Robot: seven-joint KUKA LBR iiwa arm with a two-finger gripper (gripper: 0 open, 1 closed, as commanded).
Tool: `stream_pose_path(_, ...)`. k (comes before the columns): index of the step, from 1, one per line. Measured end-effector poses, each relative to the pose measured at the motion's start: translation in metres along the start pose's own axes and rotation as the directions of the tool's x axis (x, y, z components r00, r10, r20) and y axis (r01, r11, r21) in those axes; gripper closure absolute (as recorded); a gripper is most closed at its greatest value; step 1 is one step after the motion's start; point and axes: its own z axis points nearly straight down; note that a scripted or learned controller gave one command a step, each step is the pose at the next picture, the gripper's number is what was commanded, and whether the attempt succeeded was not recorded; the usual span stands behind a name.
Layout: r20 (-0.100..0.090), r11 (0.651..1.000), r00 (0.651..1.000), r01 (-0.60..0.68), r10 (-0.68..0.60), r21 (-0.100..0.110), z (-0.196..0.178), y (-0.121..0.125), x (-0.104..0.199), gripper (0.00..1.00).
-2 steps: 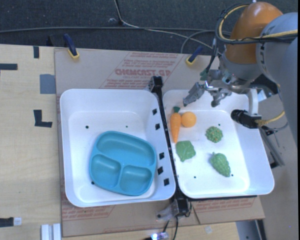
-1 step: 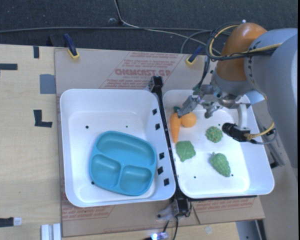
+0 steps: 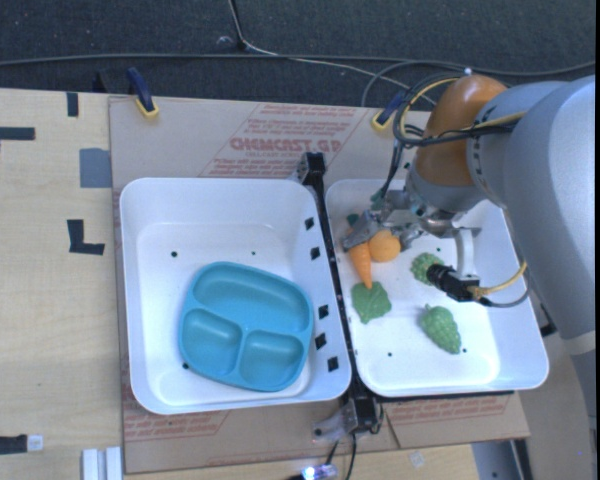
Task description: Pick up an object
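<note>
My gripper (image 3: 378,230) hangs low over the upper left part of the right bin (image 3: 510,368). It is directly above a small orange round piece (image 3: 385,248) and seems to touch it. A toy carrot (image 3: 362,264) with a green leafy top (image 3: 372,302) lies just left of that piece, near the divider. A small green piece (image 3: 424,265) lies to the right of the gripper, beside a black cable end. Another green, bumpy piece (image 3: 441,328) rests lower in the same bin.
The left bin (image 3: 150,208) holds a blue divided plate (image 3: 246,326). The grey arm and its orange band (image 3: 460,108) cover the upper right of the right bin. Cables run over the cardboard behind the bins.
</note>
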Motion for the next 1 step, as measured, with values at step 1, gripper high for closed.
stream_pose_path(1,-0.001,1.000,1.000,0.002,-0.002,-0.002,-0.0124,0.0006,0.0011,1.00)
